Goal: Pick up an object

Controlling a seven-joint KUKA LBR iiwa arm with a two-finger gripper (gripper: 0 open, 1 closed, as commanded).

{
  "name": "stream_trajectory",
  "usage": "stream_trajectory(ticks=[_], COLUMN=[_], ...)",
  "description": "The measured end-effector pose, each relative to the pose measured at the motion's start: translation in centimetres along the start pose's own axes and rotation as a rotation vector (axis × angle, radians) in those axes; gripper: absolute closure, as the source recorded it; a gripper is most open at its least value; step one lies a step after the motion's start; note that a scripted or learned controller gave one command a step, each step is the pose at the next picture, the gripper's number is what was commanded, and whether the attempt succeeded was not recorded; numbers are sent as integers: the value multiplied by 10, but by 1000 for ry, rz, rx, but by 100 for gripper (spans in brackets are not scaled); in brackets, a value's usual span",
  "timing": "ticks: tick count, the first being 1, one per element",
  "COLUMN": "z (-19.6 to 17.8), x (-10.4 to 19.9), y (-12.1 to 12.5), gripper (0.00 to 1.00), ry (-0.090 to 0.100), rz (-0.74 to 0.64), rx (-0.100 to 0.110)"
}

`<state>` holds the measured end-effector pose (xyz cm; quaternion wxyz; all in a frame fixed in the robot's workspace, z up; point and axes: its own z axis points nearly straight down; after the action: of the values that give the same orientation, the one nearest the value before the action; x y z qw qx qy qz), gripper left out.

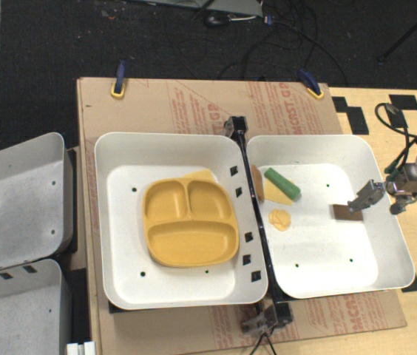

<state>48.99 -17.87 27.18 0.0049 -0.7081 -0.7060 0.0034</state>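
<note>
Where the arm enters from the right, I see the hand [366, 197] low over the right bin [356, 272], its tip at a small brown block [347, 212] near that bin's right wall; I cannot tell whether the hand is open, closed or gripping the block. In the same bin, a green bar [282, 184] and a yellow piece [279, 219] lie near the divider. The left bin [120, 272] holds a yellow tray [191, 224].
</note>
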Motion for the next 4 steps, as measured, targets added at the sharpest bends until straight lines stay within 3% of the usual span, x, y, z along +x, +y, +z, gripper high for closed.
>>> stream_trajectory(ticks=[1,4], z=[-6,149], x=[1,15], y=[2,21], gripper=[0,0], ry=[-3,-1], rz=[-4,-2], rx=[-11,-9])
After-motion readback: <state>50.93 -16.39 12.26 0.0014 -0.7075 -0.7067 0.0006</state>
